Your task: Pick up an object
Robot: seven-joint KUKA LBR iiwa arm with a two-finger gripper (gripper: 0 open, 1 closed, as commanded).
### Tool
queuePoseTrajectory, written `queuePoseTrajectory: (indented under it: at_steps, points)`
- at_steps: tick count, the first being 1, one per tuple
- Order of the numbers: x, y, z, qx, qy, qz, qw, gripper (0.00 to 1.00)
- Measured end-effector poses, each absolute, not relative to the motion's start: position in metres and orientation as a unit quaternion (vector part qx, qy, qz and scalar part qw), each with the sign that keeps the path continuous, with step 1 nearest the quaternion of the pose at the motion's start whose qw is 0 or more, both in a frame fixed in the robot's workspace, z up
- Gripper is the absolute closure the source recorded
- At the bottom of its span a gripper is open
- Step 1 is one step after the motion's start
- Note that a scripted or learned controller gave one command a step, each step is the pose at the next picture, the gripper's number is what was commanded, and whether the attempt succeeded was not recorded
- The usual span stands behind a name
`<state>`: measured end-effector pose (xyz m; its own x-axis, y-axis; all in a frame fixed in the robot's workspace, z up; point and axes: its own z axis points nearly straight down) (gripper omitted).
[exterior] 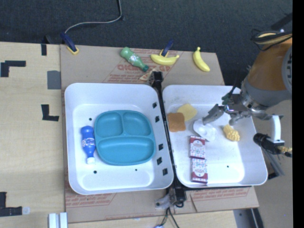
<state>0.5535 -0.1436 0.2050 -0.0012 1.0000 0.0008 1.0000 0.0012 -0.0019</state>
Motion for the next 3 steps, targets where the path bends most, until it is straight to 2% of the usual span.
queuePoseTrajectory:
  at_steps: [1, 2, 3]
  points:
    - [0.522, -0.12, 0.112, -0.707, -0.707, 0.0007, 0.002, 0.0]
    - [0.492, -0.097, 0.086, -0.708, -0.707, -0.0009, -0.002, 0.0]
    - [0.492, -0.098, 0.096, -0.708, -0.706, -0.0006, -0.003, 1.0]
